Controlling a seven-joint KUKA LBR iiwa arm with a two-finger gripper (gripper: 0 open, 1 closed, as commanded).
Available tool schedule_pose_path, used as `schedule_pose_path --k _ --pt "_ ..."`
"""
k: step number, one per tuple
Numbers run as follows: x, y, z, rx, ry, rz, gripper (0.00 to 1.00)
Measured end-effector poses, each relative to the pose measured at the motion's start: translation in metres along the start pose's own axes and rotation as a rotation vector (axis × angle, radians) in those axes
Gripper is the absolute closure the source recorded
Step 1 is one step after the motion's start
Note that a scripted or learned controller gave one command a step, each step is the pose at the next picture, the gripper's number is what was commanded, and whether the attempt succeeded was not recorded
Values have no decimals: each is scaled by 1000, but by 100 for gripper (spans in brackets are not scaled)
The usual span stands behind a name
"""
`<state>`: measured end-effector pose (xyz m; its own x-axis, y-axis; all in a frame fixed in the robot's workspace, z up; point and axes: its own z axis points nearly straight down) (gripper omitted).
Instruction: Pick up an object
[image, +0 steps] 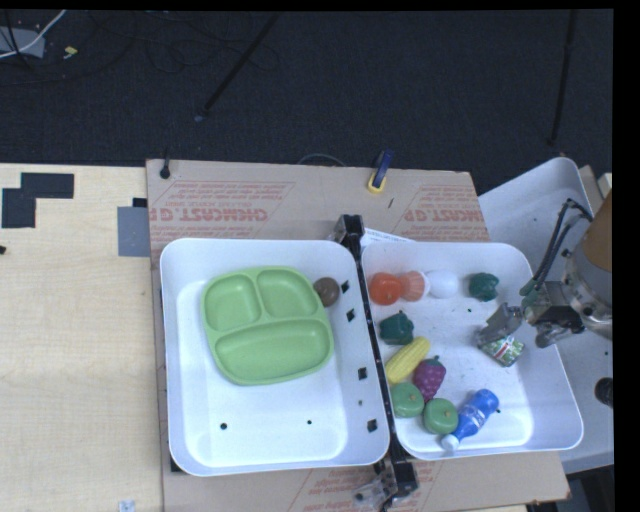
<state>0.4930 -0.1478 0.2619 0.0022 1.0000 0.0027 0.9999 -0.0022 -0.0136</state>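
Observation:
My gripper (512, 332) hangs low over the right side of the right bin (555, 400), at the end of the arm coming in from the right. Directly under it lies a small green, white and red packet (504, 350), touching or nearly touching the gripper tip; I cannot tell whether it is gripped. In the same bin, to the left, are an orange fruit (386, 289), a white ball (441, 285), a dark green item (483, 285), a dark green pepper (397, 327), a yellow corn cob (407, 359), purple grapes (430, 377) and a blue bottle (475, 413).
Two green round items (406, 400) (440, 416) sit near the right bin's front. The left bin (190, 420) holds a green divided plate (267, 325) and a brown ball (326, 291). A black divider (365, 330) runs between the bins. Cardboard (300, 205) lies beneath them.

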Motion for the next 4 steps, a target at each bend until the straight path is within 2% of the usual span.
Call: schedule_pose_path --k 1,2,3,4 --pt "0 2 -6 -13 -3 -2 0" --pt "-9 3 50 -6 -1 -2 0" --pt "-6 11 110 -7 0 -3 0" --pt "-2 3 158 -9 -1 -3 0"
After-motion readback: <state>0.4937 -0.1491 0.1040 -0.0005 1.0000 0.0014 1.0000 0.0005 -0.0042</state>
